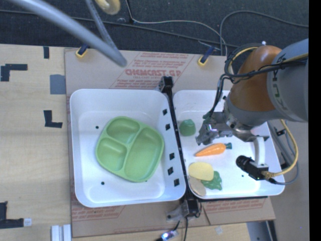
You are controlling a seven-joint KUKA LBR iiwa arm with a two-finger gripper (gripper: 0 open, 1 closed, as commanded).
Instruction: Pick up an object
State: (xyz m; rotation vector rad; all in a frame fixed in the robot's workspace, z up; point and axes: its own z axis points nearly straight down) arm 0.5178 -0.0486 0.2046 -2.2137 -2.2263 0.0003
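The grey two-finger gripper (209, 132) hangs above the orange plastic carrot (210, 150), centre-right; whether its fingers are spread, I cannot tell.

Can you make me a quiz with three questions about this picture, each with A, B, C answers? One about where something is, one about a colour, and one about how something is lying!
1. Where is the green plate?
A. In the left bin
B. In the right bin
C. On the floor

2. What colour is the carrot?
A. Blue
B. Orange
C. White

3. How is the carrot lying?
A. Flat on the bin floor
B. Standing on its tip
C. On top of the green plate

Answers:
1. A: the green plate sits in the left bin.
2. B: the carrot is orange with a small green top.
3. A: it lies flat on the floor of the right bin, just below the gripper.
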